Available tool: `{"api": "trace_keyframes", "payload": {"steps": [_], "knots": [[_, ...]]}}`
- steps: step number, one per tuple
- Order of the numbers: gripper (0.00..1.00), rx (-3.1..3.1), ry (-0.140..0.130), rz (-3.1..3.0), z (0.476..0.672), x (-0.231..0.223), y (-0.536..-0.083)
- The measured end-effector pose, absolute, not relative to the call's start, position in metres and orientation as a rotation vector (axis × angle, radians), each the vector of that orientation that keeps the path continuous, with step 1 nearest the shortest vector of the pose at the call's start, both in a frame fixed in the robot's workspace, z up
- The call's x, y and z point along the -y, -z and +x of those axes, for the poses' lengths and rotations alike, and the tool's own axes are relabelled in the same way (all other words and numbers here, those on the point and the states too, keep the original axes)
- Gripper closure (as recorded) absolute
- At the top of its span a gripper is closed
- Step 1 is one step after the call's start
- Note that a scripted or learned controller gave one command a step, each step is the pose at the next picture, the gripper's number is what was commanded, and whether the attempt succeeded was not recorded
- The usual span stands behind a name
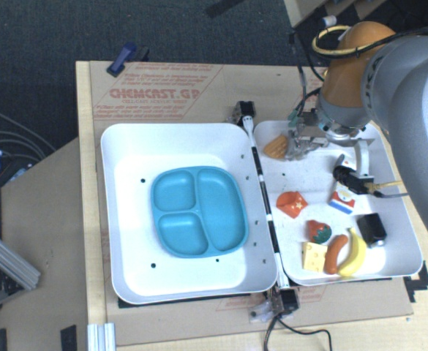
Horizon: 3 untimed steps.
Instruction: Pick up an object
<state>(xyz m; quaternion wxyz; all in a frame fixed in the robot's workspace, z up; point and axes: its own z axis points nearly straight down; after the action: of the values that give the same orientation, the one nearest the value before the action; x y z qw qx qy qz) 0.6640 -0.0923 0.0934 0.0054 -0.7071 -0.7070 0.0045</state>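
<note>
Tan pastry [275, 148] in the right bin's [400, 258] far-left corner sits just beside the gripper [298, 143], whose finger state I cannot tell; it should centre over the pastry and keep off the wall.

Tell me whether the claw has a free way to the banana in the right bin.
Probably yes. The banana lies uncovered at the right bin's near edge, beside a sausage; the claw is at the far end, over a tan piece.

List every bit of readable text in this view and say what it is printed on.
"CHEMCAST GP": large red letters on the brown protective paper covering the bench board, behind the left bin.
Smaller red lines above and below that name on the same paper: too blurred to read.
Small red, white and blue packet in the right bin: any print is too small to read.
</note>
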Motion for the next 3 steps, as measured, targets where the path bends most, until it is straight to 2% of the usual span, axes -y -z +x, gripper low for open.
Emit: {"api": "trace_keyframes", "payload": {"steps": [1,2,3], "knots": [[0.0,2.213,-0.021,-2.213,0.663,0.094,-0.093],[0.0,2.22,-0.002,-2.22,0.638,0.092,-0.085],[1.0,2.219,0.0,-2.222,0.639,0.092,-0.095]]}}
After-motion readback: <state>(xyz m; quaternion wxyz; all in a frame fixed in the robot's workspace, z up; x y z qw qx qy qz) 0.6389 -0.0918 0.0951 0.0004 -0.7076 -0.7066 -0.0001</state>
